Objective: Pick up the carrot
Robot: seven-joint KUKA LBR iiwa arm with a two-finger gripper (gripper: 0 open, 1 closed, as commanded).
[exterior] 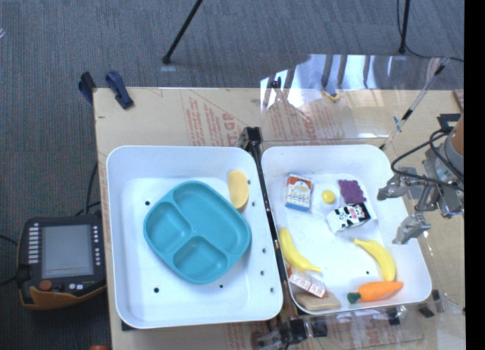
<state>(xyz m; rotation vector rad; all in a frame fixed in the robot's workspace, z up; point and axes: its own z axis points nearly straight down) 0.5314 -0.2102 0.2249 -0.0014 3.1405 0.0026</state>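
Carrot waiting at the lower right, arm poised just above it in the frame.

Carrot (379,290) lies on its side along the bottom edge of the right-hand bin (379,155), leafy end pointing left, tucked just under a yellow banana (378,256) and near a snack packet (311,285). That crowding probably calls for an approach from the open right side. The fingers (404,208) hang at the frame's right edge over the bin's rim, spread wide with nothing between them, well apart from the carrot. Over in the left bin (121,189), the blue divided plate (197,231) sits out of the action.
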